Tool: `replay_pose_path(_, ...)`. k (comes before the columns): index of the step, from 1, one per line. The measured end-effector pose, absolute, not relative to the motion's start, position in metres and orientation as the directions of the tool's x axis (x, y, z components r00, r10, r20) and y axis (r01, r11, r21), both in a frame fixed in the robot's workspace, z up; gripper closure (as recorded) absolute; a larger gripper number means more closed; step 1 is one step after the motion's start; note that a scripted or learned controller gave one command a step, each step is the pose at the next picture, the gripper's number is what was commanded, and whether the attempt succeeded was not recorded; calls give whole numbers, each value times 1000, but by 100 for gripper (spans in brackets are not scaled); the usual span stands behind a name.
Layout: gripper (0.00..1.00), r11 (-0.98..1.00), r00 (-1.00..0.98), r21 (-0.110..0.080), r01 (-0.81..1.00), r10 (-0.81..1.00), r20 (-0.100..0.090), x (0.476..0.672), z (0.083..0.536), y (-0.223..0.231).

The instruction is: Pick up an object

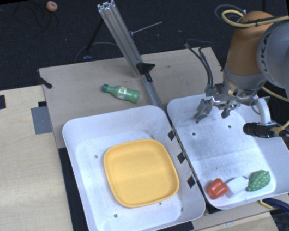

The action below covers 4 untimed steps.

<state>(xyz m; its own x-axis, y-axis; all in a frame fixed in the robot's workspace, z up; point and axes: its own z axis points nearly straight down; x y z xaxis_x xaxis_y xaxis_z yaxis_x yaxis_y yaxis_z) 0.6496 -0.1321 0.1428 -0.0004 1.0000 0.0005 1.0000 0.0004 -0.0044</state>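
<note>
A: What do you see at the left side of the counter (74,91)?

B: The left bin (81,134) carries a yellow plate (141,172), square with round corners. It lies flat near the middle of this bin.

A: And behind the bin?

B: A small green bottle (121,93) lies on its side on the bare counter, just behind the left bin. Beside it a metal rail (124,35) rises at a slant from a black clamp.

A: Now the right bin (221,143)?

B: Three small things sit in a row near its front edge. From the left: a red pepper (217,188), a white block (237,185) and a green bunch of grapes (258,180). The pepper and the block are touching; the grapes are just beside the block.

A: Where is the arm (255,54)?

B: It comes from the right, with the orange band above the wrist. The pincer (213,110) hangs over the back part of the right bin, well apart from the three things at the front.

A: Does it grasp something?

B: No. Its fingers are spread apart and nothing is between them.
</note>
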Motion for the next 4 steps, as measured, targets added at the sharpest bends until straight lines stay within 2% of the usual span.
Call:
replay_pose_path(1, 0, 1, -1, -5, 1000, 1000, 1, 648, 90, -131)
replay_pose_path(2, 100, 0, 0, 0, 1000, 1000, 0, 650, 103, -132)
replay_pose_path(4, 100, 0, 0, 3, 1000, 1000, 0, 650, 187, -130)
